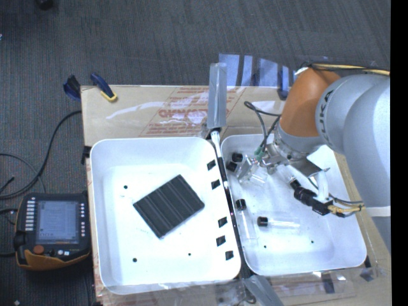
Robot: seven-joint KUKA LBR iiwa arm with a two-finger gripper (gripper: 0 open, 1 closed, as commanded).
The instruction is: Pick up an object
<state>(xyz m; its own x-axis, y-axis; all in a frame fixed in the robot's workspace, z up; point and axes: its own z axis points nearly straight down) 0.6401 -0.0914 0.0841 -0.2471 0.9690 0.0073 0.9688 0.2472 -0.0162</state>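
Note:
A black ribbed rectangular pad point(169, 204) lies flat in the middle of the left bin point(108, 164). In the right bin point(344, 247) a clear tube with a black cap point(278, 222) lies near the centre. A small black-capped piece point(240, 204) rests by the divider, and another small dark piece point(237, 157) sits at the bin's far left corner. My gripper point(250, 169) is low in the right bin's far left part, beside that dark piece. Nothing is visibly held in it.
The grey arm with its orange band point(306, 107) covers the right bin's far right side. A black cable connector point(309, 197) hangs over the bin. Black clips point(221, 222) line the wall between the bins. A teach pendant point(52, 227) lies on the floor at left.

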